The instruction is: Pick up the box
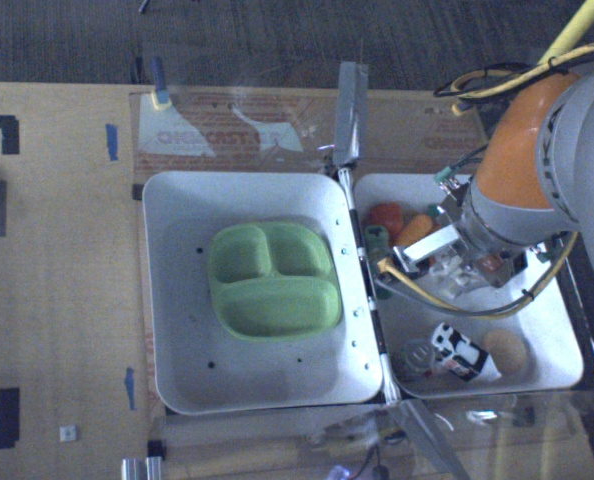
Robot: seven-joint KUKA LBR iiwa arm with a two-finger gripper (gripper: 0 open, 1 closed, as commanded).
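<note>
My jaws (455, 268) hang low over the middle of the right bin (567, 368), under my orange-banded wrist. Whether they are spread or pressed together I cannot tell; the wrist body and a looping cable cover them. The box (461, 351), black and white, lies on the bin floor near the near wall, on the near side of my jaws and apart from them. Its long axis runs at a slant, from far-left to near-right. A tan ball (507, 350) sits just right of it. Judgement: the coming move turns on shifting toward the near edge and aligning across that slant. The left bin (177, 368) holds a green tray (274, 280).
</note>
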